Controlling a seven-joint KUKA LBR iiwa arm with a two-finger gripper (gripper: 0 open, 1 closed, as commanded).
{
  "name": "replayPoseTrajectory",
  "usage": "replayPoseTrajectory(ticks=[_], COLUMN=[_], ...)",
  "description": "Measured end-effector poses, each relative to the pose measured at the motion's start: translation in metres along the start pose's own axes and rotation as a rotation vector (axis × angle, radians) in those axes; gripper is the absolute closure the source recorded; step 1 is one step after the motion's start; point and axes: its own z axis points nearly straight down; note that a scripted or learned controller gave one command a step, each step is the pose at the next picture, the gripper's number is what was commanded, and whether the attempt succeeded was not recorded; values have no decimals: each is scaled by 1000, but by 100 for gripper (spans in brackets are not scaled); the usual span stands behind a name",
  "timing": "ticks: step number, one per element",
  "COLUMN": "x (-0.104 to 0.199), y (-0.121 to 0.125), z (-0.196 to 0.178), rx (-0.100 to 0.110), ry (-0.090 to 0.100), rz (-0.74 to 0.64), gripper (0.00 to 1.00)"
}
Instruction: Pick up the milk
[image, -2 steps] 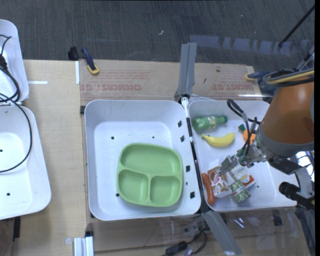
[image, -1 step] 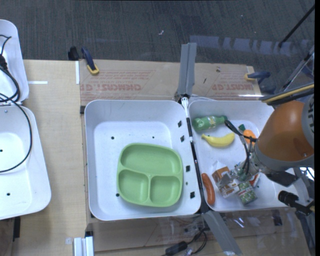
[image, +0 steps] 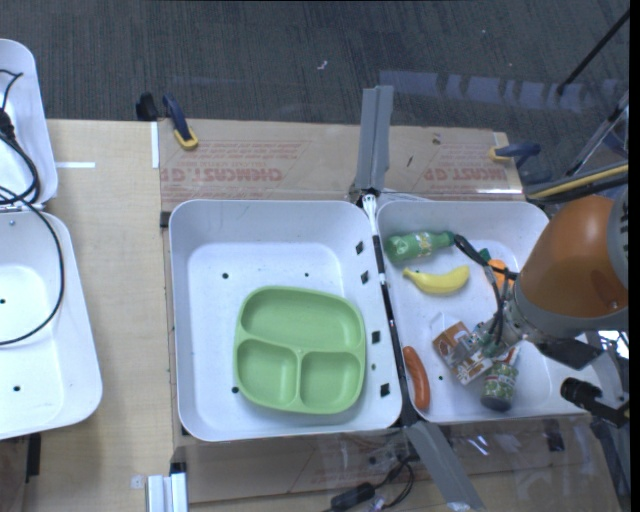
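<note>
The hand (image: 497, 338) hangs in the right bin (image: 530, 215) with the milk (image: 460, 352) just to its left, a can (image: 499, 385) just before it, the banana (image: 437, 280) and bottle (image: 418, 244) behind it, and the sausage (image: 417, 377) farther left.

We saw a light green plate (image: 300, 350), a yellow banana (image: 437, 281), a green bottle (image: 420, 244), an orange-red sausage (image: 417, 377) and white bins (image: 190, 300).

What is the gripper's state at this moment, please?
Gripper: low in the right bin, right beside the milk carton; open or closed cannot be told.
</note>
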Motion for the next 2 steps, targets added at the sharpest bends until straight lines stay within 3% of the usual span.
replayPoseTrajectory(ticks=[1,2], x=[46,21], y=[27,64], z=[-118,-96], rx=[10,13], ry=[7,6], rz=[40,261], gripper=[100,100])
